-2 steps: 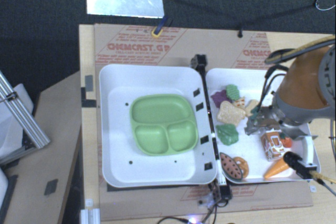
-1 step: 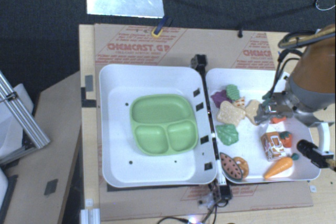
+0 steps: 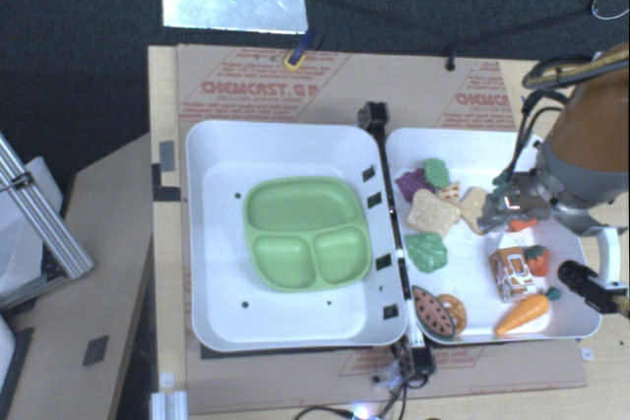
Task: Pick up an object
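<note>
left bin [image 3: 212, 241]: green divided plate [image 3: 303, 233] | right bin [image 3: 463, 148]: toy foods, cracker [image 3: 433, 211], milk carton [image 3: 514, 272], carrot [image 3: 522, 313] near-right | gripper [image 3: 510, 205] low just right of cracker, finger state cannot tell | progress: nothing lifted, grasp and lift remain

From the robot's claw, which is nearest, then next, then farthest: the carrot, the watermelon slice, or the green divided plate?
Measured from the gripper in the camera view:
1. Carrot, below it, at the right bin's front edge.
2. Watermelon slice, at that bin's front-left corner.
3. Green divided plate, across the divider in the left bin.
</note>
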`<state>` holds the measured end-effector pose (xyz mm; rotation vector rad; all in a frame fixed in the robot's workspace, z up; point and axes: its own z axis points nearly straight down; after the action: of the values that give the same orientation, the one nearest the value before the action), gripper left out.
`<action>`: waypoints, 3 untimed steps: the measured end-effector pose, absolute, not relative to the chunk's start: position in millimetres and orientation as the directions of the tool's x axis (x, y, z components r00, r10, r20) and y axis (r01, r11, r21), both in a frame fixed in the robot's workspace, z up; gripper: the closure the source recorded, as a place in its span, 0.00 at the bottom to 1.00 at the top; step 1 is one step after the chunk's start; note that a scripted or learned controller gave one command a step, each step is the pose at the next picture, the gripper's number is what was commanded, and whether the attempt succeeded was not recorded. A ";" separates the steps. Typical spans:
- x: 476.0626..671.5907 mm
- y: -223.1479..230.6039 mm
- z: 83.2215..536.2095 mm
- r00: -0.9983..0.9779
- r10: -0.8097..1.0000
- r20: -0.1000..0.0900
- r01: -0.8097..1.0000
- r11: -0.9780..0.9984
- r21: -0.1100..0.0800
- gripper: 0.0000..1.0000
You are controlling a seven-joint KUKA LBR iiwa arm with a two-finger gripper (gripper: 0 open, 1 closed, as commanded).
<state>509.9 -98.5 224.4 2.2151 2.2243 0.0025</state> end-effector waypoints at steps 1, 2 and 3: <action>510.6 -39.6 231.6 -0.011 1.000 0.002 1.000 0.011 0.003 1.00; 507.3 8.3 231.6 -0.010 1.000 0.002 1.000 0.010 0.001 1.00; 485.6 30.6 218.5 -0.007 1.000 0.001 1.000 0.007 0.000 1.00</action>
<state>485.6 30.6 218.5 2.2146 2.2296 0.0009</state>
